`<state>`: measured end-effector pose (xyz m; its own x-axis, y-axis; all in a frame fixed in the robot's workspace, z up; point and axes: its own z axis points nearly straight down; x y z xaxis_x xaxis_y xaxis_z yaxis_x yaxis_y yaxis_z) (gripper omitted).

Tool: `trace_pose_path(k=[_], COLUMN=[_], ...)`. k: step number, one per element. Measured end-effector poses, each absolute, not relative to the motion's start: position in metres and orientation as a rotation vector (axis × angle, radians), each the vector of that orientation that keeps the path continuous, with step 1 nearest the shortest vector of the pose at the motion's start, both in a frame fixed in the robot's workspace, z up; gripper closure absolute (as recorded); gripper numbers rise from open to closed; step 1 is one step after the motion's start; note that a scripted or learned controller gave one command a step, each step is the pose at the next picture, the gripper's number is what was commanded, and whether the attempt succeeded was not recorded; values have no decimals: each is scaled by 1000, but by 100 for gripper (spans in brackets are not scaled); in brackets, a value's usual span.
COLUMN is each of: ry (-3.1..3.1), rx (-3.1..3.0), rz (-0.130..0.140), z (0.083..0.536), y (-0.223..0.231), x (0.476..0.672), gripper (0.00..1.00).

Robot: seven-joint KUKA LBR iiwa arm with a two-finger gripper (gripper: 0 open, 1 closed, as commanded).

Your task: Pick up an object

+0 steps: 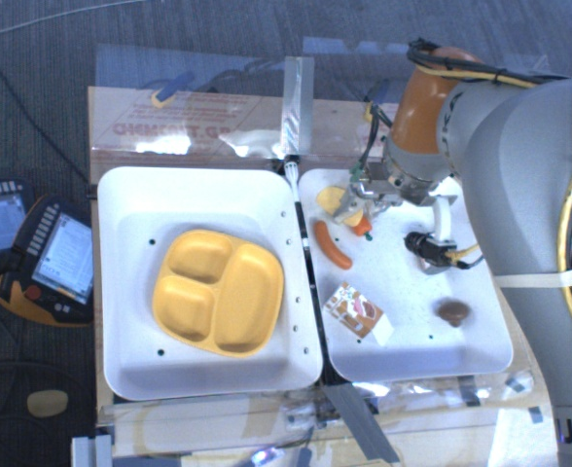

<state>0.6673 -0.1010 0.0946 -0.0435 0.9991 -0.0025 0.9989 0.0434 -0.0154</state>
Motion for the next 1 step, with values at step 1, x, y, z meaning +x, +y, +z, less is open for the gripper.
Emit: trace_pose_path(k=[1], ry=[-2169], rx=[-2271], rz=[6], z=[182], y=[-66], x=[649], gripper=[100])
